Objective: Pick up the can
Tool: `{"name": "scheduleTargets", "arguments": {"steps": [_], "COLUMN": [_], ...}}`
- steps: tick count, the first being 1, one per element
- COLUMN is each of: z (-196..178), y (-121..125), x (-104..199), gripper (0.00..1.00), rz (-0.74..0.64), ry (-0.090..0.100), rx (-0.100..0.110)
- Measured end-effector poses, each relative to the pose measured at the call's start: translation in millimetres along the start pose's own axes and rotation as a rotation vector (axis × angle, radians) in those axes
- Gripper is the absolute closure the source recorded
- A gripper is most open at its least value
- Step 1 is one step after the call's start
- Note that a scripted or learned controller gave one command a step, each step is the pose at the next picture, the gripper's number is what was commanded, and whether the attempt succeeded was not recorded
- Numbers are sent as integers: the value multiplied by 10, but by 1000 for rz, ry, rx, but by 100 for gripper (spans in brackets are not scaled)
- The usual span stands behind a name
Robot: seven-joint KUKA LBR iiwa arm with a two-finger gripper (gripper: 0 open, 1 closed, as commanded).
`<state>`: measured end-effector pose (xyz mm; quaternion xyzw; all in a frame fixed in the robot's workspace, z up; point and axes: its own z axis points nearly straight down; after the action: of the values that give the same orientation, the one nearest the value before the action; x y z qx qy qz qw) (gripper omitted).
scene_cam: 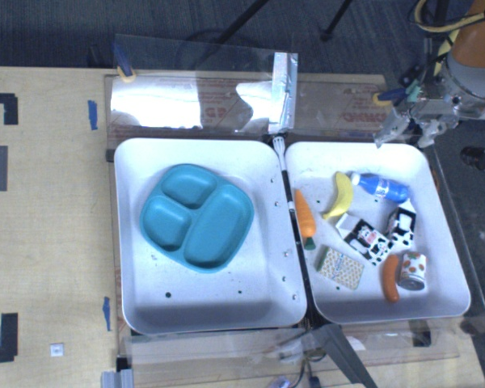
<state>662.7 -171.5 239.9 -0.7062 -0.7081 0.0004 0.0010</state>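
The can (412,271) is small, with a white and orange label, and lies near the front right corner of the right bin (449,217). An orange-red sausage (390,278) rests against its left side. My gripper (406,133) hangs over the back right rim of that bin, far behind the can. Its fingers are spread apart, so it is open with nothing between them. The arm with its orange band (473,47) comes in from the upper right.
The right bin also holds a banana (338,196), a blue bottle (381,187), a carrot (305,218), black-and-white blocks (385,234) and a woven pad (341,267). In the left bin (145,297) lies a blue divided plate (197,216).
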Motion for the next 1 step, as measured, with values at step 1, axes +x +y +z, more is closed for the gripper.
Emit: {"name": "scheduleTargets", "arguments": {"steps": [1], "z": [-112], "y": [12], "x": [9], "gripper": [100], "rz": [-3], "ry": [-2], "rx": [-4]}}
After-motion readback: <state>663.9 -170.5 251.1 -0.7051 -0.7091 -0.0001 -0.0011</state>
